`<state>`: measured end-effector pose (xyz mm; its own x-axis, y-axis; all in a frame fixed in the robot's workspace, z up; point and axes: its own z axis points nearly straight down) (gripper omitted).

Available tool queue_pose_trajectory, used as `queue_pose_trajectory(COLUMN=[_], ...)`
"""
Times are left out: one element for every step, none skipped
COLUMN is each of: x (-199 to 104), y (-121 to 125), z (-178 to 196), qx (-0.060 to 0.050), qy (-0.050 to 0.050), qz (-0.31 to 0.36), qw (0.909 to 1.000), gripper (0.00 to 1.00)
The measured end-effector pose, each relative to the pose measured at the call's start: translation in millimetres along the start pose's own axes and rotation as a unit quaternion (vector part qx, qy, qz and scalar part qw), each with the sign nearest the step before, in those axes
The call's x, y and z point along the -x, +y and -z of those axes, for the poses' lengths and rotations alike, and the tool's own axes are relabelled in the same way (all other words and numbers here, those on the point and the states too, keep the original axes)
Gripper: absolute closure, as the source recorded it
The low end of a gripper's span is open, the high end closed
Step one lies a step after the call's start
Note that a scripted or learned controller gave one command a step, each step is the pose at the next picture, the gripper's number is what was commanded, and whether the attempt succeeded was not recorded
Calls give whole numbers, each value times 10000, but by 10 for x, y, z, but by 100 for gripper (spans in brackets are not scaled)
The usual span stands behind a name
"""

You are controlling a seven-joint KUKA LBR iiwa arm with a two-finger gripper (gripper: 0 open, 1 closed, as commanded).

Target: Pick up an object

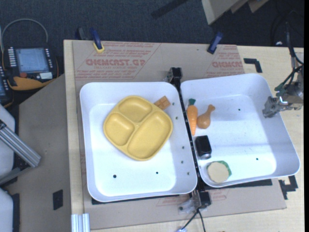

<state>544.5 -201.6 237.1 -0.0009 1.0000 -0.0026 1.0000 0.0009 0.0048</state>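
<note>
**A:** What is lying in the camera view?

**B:** Two shallow white bins are sitting side by side on a bench. The left bin (96, 173) is holding a yellow divided plate (137, 127) with three compartments, and a small brown block (162, 102) is peeking out from behind the plate's upper right edge.

**A:** And the other bin?

**B:** The right bin (251, 144) is carrying four small things along its left side. A toy carrot (192, 117) is lying lengthwise with its green top pointing to the far side. A toy chicken drumstick (205, 117) is lying just beside it, seemingly touching it. Nearer the camera, a small black box (203, 146) is resting against the bin's left wall, and a round tan and green toy sandwich (219, 172) is sitting in the near left corner.

**A:** Where is the gripper?

**B:** The gripper (271, 106) is hanging at the right bin's right rim, well apart from all four toys. I cannot tell how its claw is standing; it is too small and blurred. Nothing is showing in its grasp.
</note>
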Motion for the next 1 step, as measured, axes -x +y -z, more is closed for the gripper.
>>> queue_pose_trajectory(x=[-482], y=[133], z=[72], qx=[-5], qy=[16], qz=[25], qw=[10000], gripper=[100])
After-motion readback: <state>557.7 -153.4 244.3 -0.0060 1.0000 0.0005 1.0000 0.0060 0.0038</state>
